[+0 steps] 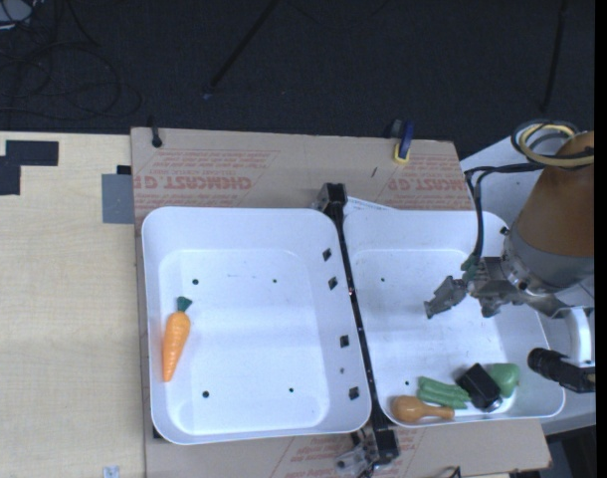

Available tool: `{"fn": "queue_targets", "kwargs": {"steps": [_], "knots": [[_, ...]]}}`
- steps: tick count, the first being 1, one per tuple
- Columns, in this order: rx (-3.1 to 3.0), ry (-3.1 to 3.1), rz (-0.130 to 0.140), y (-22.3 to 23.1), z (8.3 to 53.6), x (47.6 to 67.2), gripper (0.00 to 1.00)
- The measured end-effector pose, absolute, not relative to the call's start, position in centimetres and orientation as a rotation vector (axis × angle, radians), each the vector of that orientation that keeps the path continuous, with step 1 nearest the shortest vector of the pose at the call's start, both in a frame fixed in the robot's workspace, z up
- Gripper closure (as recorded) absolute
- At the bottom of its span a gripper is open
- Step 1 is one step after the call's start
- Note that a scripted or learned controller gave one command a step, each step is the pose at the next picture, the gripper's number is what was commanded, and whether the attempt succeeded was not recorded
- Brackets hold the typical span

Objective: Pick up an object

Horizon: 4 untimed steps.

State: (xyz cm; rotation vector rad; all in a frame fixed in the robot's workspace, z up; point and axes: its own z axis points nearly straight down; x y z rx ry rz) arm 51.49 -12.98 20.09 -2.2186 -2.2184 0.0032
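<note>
Partly hidden: green toy [445, 392] under black block [480, 385].

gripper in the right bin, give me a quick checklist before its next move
1. Gripper over the right bin: ok.
2. Gripper above an object: not ok; bare floor under it, with the cluster nearer the front edge.
3. Cluster reachable: ok; green piece, black piece and orange piece lie together.
4. Single object isolated there: not ok; they touch or overlap.
5. Carrot alone in the left bin: ok.
6. Holding anything: cannot tell.
</note>
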Motion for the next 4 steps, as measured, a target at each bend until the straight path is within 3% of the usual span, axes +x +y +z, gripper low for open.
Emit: {"fn": "queue_targets", "kwargs": {"steps": [1,2,3,4], "knots": [[-2.208,-2.229,-0.002,-3.8,18.6,55.7,0.0],[-2.215,-2.237,-0.019,3.7,31.7,58.3,0.0],[-2.218,-2.235,-0.018,11.1,42.1,64.6,0.0],[-2.234,-2.217,-0.002,0.7,49.2,64.4,0.0]]}}
